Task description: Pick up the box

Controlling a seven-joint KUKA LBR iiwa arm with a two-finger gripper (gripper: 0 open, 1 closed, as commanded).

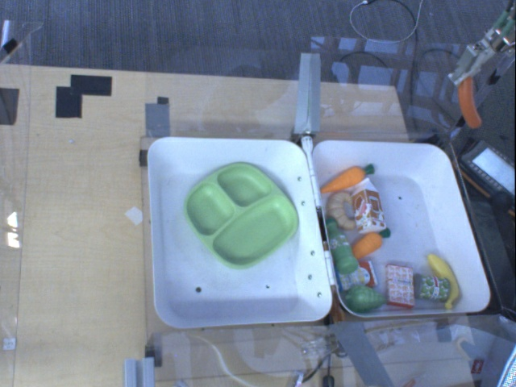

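Note:
A small red and white box (399, 285) lies flat near the front of the right bin (427, 168), between a green leafy toy (363, 298) and a dark green can (430, 288). A white carton with orange print (368, 206) lies further back on the bin's left side. My gripper (462, 72) is high at the top right, outside the bin and far from the box, with the orange band (469, 105) beside it. Nothing shows in it.
Two carrots (347, 178) (369, 243), a pale ring-shaped toy (340, 208), a green bottle (343, 256) and a banana (444, 277) share the right bin. The left bin (169, 280) holds a green divided plate (242, 214). Cables lie behind the bins.

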